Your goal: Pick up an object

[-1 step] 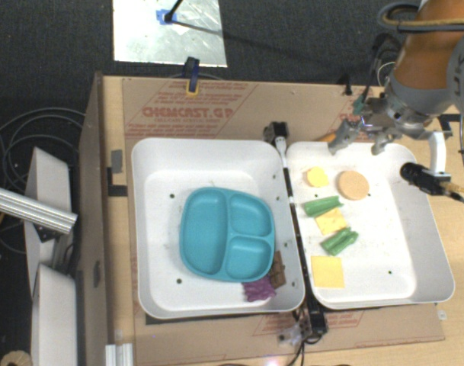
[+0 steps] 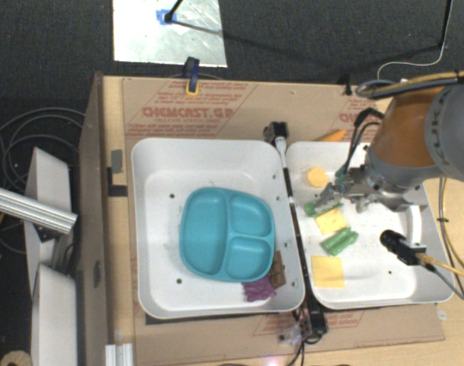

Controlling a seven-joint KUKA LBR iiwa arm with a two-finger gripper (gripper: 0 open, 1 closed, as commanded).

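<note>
At the near edge of the left bin (image 2: 152, 227), a purple piece (image 2: 256, 290) lies against the teal divided plate (image 2: 228, 233). In the right bin (image 2: 369, 294), the gripper (image 2: 332, 198) hangs low near the left wall, just above a yellow block (image 2: 330, 221). A green piece (image 2: 338, 241) lies beyond that, its long axis slanting toward the far right corner. Whether the gripper is parted or closed, I cannot tell; nothing visibly sits in it.
</note>
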